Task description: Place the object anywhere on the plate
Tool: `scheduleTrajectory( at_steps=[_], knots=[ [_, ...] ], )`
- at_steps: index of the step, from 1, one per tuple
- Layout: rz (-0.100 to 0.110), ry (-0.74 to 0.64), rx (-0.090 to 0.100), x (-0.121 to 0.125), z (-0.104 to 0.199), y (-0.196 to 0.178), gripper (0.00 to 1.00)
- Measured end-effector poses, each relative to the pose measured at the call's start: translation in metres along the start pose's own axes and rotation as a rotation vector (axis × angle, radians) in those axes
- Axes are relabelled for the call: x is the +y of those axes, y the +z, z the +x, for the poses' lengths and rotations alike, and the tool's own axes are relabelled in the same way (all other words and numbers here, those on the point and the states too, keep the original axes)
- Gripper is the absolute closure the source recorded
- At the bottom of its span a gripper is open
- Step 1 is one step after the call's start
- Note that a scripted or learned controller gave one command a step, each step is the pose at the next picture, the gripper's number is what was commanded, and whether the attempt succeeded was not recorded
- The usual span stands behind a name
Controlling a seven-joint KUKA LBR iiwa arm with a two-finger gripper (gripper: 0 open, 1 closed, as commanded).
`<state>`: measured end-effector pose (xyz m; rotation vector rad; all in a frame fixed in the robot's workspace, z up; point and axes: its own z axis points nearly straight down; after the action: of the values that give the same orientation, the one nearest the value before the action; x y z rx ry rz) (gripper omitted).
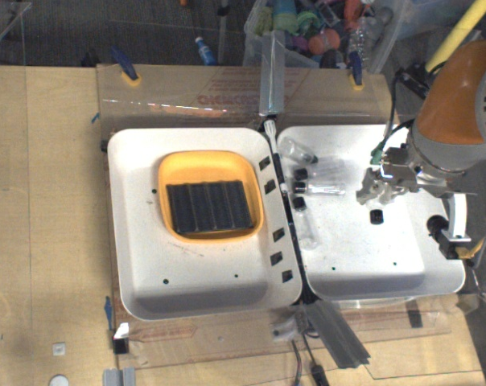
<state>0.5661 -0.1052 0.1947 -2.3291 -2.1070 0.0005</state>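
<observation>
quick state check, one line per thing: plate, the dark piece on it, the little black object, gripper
plate: upright in the left bin, bearing a dark ribbed block
block: lying flat on the plate
small black object: loose on the right bin floor, not on the plate
gripper: above the right bin, near the object, nothing seen between its fingers

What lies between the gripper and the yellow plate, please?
In the camera view, clear plastic objects lie in the right bin between the gripper and the yellow plate. Beyond them is the divider where both bins meet.
</observation>
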Motion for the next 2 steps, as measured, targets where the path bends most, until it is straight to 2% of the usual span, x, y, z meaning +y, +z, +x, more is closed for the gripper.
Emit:
scheduleTrajectory(
  at_steps=[1,2],
  knots=[
    [0.0,-0.027,0.0,0.073,0.015,0.024,1.0],
    [-0.003,-0.131,-0.002,0.097,0.04,-0.005,1.0]
  ],
)
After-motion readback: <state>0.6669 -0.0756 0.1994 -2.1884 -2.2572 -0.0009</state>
